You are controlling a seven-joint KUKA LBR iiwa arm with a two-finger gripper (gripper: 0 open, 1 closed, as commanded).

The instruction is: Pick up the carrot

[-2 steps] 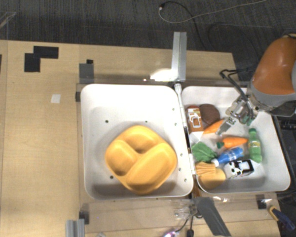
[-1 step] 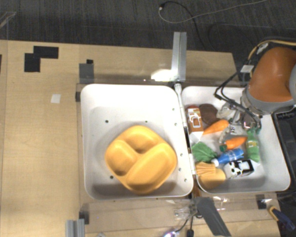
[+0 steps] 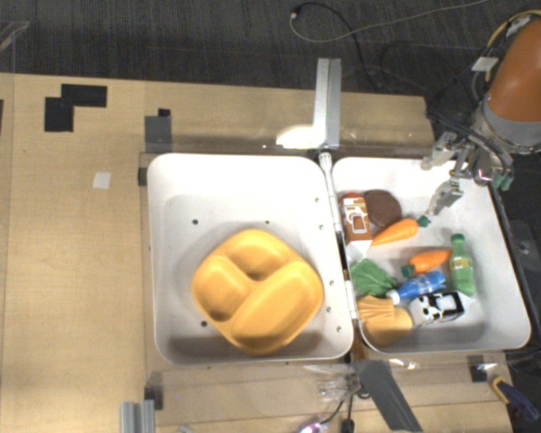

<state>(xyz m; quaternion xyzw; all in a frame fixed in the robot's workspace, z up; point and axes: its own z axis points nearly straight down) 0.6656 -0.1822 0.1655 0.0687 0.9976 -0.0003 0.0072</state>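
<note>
On the left we see a shallow white bin [image 3: 167, 242] with a glossy yellow sectioned tray [image 3: 257, 289], bare floor around it. In the right bin [image 3: 505, 269], the carrot [image 3: 395, 233] lies smooth, orange and tapered, between a brown round piece [image 3: 381, 207] and the crowded toys below. The gripper [image 3: 446, 197] hangs just right of it, apart; its fingers look narrowly parted, holding nothing.
</note>
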